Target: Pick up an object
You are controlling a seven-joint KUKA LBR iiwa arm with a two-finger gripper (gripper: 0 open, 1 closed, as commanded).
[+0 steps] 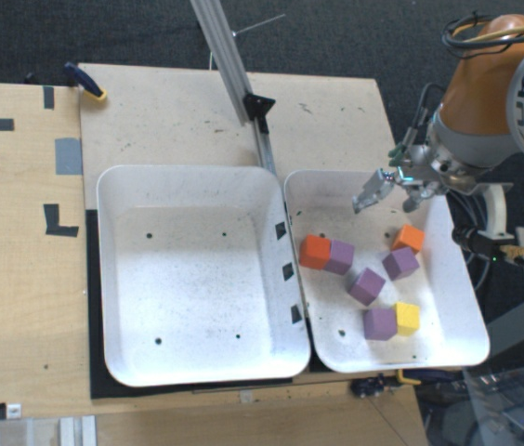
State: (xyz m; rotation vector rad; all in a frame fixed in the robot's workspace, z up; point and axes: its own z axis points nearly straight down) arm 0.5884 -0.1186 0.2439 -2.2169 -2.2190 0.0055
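Note:
Several small cubes lie in the right bin (pixel 457 328). An orange cube (pixel 315 251) touches a purple cube (pixel 340 257) near the bin's left wall. Another orange cube (pixel 409 239) sits beside a purple cube (pixel 399 264). Lower down lie a purple cube (pixel 367 286), then a purple cube (pixel 380 323) next to a yellow cube (pixel 408 318). My gripper (pixel 387 202) hangs over the far part of the right bin, above and apart from the cubes. It is open, with nothing between its fingers.
The left bin (pixel 113 249) stands beside the right one. A slanted metal rail (pixel 229 59) runs down to the seam between the bins. A blue and yellow tool (pixel 85 80) lies on the bench at far left.

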